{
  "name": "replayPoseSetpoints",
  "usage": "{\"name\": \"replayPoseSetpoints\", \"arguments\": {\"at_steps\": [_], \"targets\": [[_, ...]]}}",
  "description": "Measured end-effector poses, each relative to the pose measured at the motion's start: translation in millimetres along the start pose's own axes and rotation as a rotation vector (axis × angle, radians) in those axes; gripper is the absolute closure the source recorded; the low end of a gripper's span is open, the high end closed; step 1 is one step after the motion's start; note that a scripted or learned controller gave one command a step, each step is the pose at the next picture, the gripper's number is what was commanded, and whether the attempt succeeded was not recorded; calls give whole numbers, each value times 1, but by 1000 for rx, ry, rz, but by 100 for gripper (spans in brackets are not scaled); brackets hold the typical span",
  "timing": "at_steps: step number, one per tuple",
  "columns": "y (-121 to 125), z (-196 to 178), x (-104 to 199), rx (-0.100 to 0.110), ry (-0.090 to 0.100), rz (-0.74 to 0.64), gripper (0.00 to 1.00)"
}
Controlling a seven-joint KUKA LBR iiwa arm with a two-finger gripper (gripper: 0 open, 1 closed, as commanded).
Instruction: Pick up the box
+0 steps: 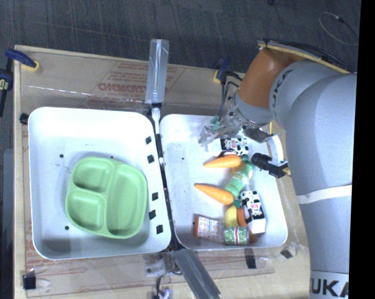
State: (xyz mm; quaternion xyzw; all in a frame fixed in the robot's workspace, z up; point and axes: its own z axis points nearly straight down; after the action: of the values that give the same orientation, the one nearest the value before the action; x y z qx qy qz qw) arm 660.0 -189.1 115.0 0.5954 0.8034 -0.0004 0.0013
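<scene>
In the near corner of the right bin (174,176), a small cow-print box (253,212) lies with its long axis running roughly front to back, pressed against a can (235,235), a red packet (206,226) and a green bottle (238,181); two carrots (215,193) sit just beyond. Farther back, a second cow-print box (233,144) rests directly beneath the gripper (220,130), touching or nearly so, making it the closer target. How wide the claw stands, and whether it grips anything, cannot be told. A green tray (107,198) occupies the left bin (46,127)
</scene>
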Motion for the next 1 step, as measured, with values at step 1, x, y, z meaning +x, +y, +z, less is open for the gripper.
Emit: {"name": "replayPoseSetpoints", "arguments": {"at_steps": [1], "targets": [[-14, 22, -15, 4, 4, 262, 100]]}}
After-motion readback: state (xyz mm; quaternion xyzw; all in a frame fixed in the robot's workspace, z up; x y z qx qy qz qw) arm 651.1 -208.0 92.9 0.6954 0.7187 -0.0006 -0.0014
